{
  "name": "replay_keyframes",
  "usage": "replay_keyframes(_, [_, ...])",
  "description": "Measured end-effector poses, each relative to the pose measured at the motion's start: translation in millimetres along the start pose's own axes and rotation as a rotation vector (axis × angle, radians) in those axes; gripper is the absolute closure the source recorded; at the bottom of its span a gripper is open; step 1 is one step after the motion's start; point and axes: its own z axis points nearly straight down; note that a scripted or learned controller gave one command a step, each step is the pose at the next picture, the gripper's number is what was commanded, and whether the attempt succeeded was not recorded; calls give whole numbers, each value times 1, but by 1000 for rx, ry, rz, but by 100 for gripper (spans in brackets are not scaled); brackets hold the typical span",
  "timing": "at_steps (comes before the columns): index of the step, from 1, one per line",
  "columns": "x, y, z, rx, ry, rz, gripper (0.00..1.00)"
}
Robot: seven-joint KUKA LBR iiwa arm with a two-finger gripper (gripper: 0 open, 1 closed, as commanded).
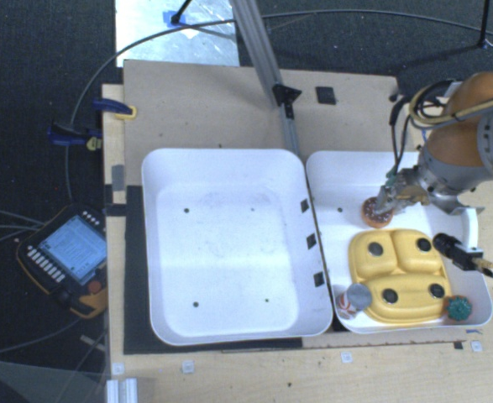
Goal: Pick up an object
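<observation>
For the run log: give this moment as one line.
arm: in right bin | gripper: over small brown object | grasp: unconfirmed | nearby: yellow tray, green ball

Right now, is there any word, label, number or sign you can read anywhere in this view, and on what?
None can be read.
The teach pendant left of the bench has a lit screen, its contents too blurred to read.
The yellow moulded tray shows dark spots, no lettering.
</observation>
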Motion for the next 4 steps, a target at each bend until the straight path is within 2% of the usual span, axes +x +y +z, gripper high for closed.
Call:
replay_keyframes(1, [-2,3,-44,10,0,-1,100])
replay_keyframes(2, [-2,6,-99,8,-1,-2,100])
replay_keyframes(4, [114,-28,-114,17,4,-7,100])
